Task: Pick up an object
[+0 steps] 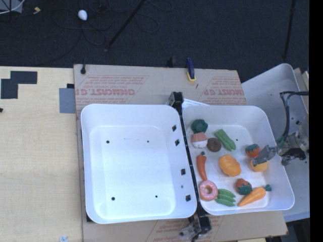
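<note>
Whether my gripper is open or closed I cannot tell; from above it reads as a grey shape low over the right edge of the right bin, and its tips blur into what lies beneath. It sits on top of, or just above, a small yellow-orange piece. A red toy with a green cap lies just beside it on the upper left. I see nothing clearly lifted or clamped, so I judge the pick as not yet done. I am at the approach or closing step at most.

Moving outward, the task's candidates all lie in this right bin:
- an orange pumpkin-like piece near the middle
- a carrot at the lower right
- a second red toy with green leaves just above the carrot
- green pods touching a pink doughnut
- a thin red-orange vegetable by the dividing wall

Further up are a brown ball, a green cucumber, a dark green broccoli and a pink-and-white piece.

What remains is 1 secure grasp and a lift clear of the bin floor. The left bin lies beyond, well apart from me.
</note>
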